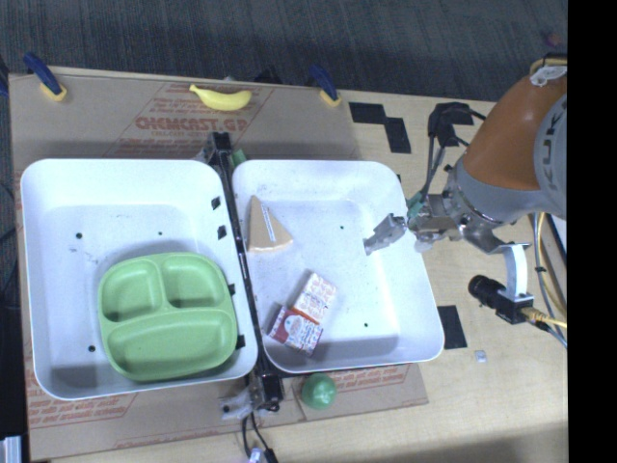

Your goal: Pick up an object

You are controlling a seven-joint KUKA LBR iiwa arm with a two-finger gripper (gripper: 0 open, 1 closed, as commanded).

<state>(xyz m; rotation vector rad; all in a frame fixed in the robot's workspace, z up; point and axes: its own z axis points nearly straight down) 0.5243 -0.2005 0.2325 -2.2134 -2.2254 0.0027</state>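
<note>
In the right bin (328, 345), you are looking at two candidates: a tan wedge-shaped block (265, 228) lying near the divider at about ten o'clock from the bin's middle, and a small red-and-white carton (304, 314) lying tilted at about seven o'clock. The gripper (384, 234) is hovering over the bin's right side at about three o'clock, well apart from both, and nothing is sitting between its fingers; whether the jaws are standing open or closed cannot be told at this slant. To do this step well, you are probably better off going for the carton, since its flat sides should take a two-finger grasp more readily than the sloped wedge; line the fingers across its narrow width and come down straight so that it is not getting pushed against the wall. The grey arm is reaching in from three o'clock, its orange band (516, 128) sitting above the wrist, with the wrist angled down and toward nine o'clock. The green divided tray (169, 312) is lying in the left bin (58, 191).
</note>
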